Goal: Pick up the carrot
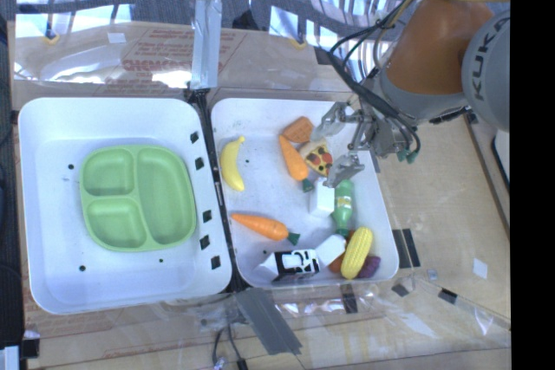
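Note:
An orange carrot (pixel 258 226) with a green stem end lies near the front left of the right bin (pixel 260 113). A second carrot-like orange piece (pixel 292 158) lies further back, just left of a pizza slice (pixel 317 159). My gripper (pixel 340 141) hangs over the bin's back right part, beside the pizza slice. It is open, and I see nothing between its fingers. It stands well apart from the front carrot, to that carrot's right and further back.
The right bin also holds a banana (pixel 231 163), an orange wedge (pixel 298 130), a green bottle (pixel 344 205), a corn cob (pixel 356 252) and a black-and-white item (pixel 297 262). A green divided plate (pixel 139 197) lies in the left bin (pixel 43 186).

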